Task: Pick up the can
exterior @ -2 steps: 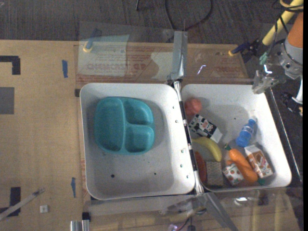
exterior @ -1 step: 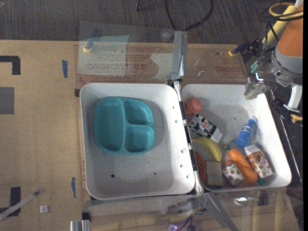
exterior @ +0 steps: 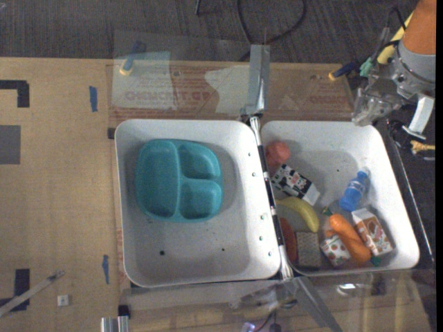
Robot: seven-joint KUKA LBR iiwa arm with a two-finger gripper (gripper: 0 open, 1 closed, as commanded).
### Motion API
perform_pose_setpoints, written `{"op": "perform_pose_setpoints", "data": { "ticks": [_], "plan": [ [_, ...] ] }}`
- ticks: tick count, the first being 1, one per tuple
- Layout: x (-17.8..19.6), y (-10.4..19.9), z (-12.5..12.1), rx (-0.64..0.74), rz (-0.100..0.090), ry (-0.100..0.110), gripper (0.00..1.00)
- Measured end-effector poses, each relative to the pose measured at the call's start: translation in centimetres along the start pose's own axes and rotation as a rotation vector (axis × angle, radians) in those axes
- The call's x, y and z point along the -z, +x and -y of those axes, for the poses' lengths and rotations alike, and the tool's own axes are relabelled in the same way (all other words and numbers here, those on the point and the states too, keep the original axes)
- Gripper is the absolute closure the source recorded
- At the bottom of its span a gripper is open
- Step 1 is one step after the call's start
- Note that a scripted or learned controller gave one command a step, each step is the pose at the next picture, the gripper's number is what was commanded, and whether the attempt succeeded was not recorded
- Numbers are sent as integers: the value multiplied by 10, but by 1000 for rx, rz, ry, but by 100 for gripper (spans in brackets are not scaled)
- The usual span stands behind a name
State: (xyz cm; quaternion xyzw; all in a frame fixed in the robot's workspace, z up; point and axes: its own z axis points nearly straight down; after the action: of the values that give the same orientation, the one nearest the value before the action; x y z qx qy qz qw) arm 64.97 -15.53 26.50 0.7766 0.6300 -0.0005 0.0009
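Bins (exterior: 131, 185): 2 | tray (exterior: 178, 180): 1 | banana (exterior: 299, 211): 1 | bottle (exterior: 354, 191): 1

Pretty clearly a robotics lab setup, not anyone's kitchen. You've got a plywood bench (exterior: 62, 206) with blue tape marks (exterior: 93, 99) on it, two white bins (exterior: 201, 268) clamped side by side, loose black cable (exterior: 271, 5) on grey carpet (exterior: 104, 12), and toy food like a plastic banana (exterior: 301, 211) and carrot (exterior: 349, 237) as test props.

One fixed overhead camera looks down slantwise on both white bins (exterior: 187, 272).
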Motion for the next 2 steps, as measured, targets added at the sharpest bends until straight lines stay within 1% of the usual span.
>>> {"op": "perform_pose_setpoints", "data": {
  "ticks": [1,2],
  "plan": [
    [0,44,-9,-167,0,0,100],
    [3,61,49,-251,0,7,100]
  ]
}}
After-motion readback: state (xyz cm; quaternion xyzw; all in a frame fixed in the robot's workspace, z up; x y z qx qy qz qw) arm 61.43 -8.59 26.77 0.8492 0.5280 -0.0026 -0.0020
